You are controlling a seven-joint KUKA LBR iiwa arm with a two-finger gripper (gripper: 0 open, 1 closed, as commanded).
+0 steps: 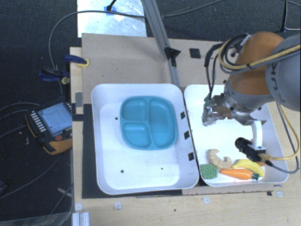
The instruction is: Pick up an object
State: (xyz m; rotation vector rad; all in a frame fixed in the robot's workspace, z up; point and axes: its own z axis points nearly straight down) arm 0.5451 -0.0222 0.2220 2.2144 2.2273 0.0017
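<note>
Toys are crowding the near rim of the right bin (277, 140): a green piece (209, 171), a tan piece (219, 159), a carrot (236, 174) and a banana (249, 165), all touching or just beside one another. From that cluster, the tool (210, 115) is hanging well back over bare bin floor, gripping nothing; how far open it is I cannot tell. Left of the cluster, a blue tray (148, 122) is sitting in the other bin (101, 140). Coming straight down on the carrot looks wise, since the wall is leaving little room.
</note>
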